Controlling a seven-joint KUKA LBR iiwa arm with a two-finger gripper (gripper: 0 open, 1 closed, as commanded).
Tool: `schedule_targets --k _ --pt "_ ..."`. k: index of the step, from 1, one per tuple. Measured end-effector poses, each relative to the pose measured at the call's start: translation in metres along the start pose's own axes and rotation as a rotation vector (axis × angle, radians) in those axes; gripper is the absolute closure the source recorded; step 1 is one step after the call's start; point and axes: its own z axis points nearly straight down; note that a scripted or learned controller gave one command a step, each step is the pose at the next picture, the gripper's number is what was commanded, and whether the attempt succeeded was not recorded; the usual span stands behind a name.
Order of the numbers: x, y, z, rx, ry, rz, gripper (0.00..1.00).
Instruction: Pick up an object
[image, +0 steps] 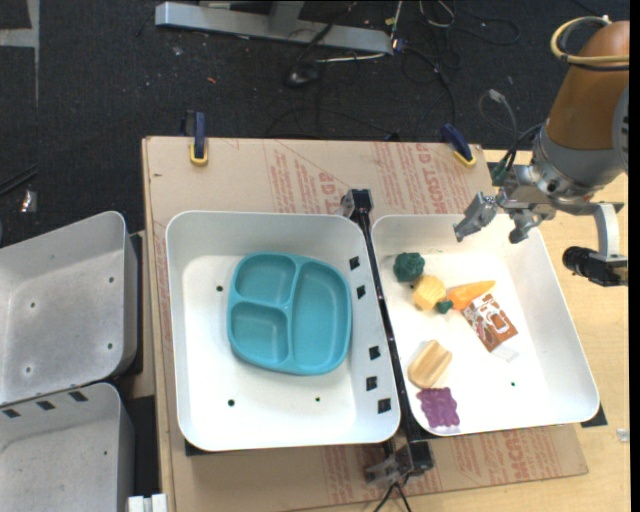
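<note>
A: What's in the left bin (190, 300)?
B: A teal tray (290, 312) with three compartments, lying flat near the middle.

A: And the right bin (560, 330)?
B: Broccoli (408, 266) at its upper left, corn (430, 293) just below it, a carrot (470, 293) to the right, a brown packet (490, 325), a bun (430, 363) and purple grapes (438, 407) lower down.

A: The gripper (497, 222)?
B: Upper right of the frame, fingers spread, over the right bin's top edge, holding nothing.
</note>
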Motion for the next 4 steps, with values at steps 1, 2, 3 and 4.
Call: schedule_targets --k 1,2,3,4 --pt "0.001 0.002 -0.009 -0.013 -0.002 -0.003 0.00" --pt "0.007 -0.001 0.053 -0.008 -0.001 -0.001 0.00" --pt "0.003 0.000 0.095 -0.012 -0.002 0.000 0.00" --pt "0.004 0.001 0.147 -0.012 -0.002 0.000 0.00"
